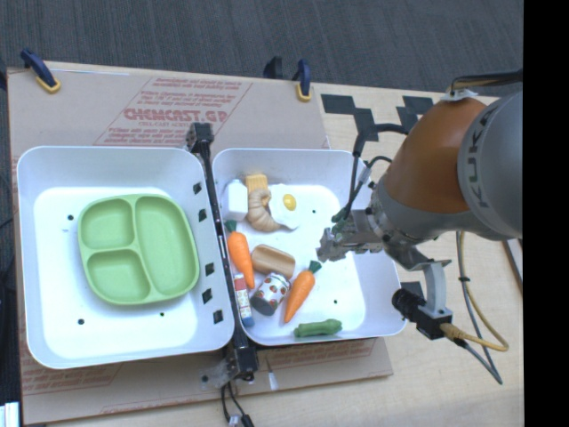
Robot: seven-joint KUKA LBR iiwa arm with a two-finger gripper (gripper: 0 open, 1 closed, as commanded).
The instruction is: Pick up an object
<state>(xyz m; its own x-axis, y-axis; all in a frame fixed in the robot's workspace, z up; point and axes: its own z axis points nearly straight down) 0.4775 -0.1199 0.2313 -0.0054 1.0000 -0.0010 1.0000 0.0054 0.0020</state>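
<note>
Over the right bin (pixel 378 320), the arm's gripper (pixel 325 247) hangs low; whether its fingers are spread or closed cannot be told from this angle, and nothing is seen between them. Just below and left of the gripper lies a carrot (pixel 299 294), its green top nearest. Further left sit a bread roll (pixel 273 259), a dark round toy (pixel 269 294) and a second carrot (pixel 241 258). Above left are a fried egg (pixel 287 205) and a tan pastry (pixel 260 208). A green bean pod (pixel 318 328) lies below. Well to the left, the other bin (pixel 44 327) holds a green divided plate (pixel 138 248).
</note>
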